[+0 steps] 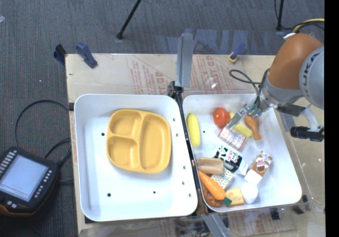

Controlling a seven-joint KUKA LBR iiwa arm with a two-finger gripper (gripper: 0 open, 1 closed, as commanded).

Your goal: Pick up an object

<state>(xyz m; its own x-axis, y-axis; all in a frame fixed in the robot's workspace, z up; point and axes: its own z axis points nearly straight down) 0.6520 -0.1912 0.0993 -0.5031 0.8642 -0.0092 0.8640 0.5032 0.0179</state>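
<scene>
An orange drumstick-like toy [253, 126] lies near the right bin's [294, 178] far right edge, long axis running toward the near edge. The gripper [248, 114] sits touching its far end, fingers apart, nothing visibly between them.

plate [139, 140] in left bin [85, 125]; toys in right bin [288, 178]
</scene>
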